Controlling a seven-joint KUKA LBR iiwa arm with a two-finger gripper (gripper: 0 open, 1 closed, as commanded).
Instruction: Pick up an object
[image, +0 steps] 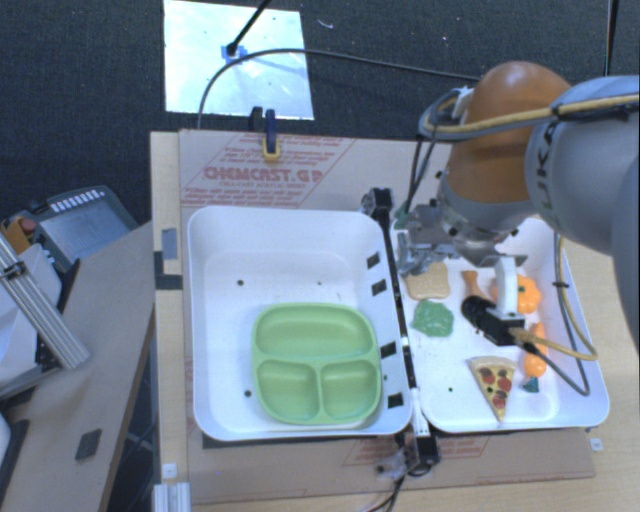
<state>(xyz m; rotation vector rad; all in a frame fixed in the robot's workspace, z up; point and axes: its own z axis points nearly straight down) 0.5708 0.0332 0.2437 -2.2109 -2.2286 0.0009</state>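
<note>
The right bin (585, 400) holds several toy foods. A tan toast slice (432, 285) lies near its left wall, with a green leafy piece (433, 319) just in front of it. A pizza slice (493, 381) lies toward the front. An orange fruit-like piece (527, 296) and a small orange and teal piece (534, 368) sit at the right. My gripper (418, 260) hangs over the bin's back left part, right above the far edge of the toast. The wrist hides whatever lies beneath it.
The left bin (215, 300) holds a green divided plate (317, 362) at its front right. A dark divider (392, 300) runs between the bins. A grey device (85, 225) and a metal rail (40, 310) stand off the bench at left.
</note>
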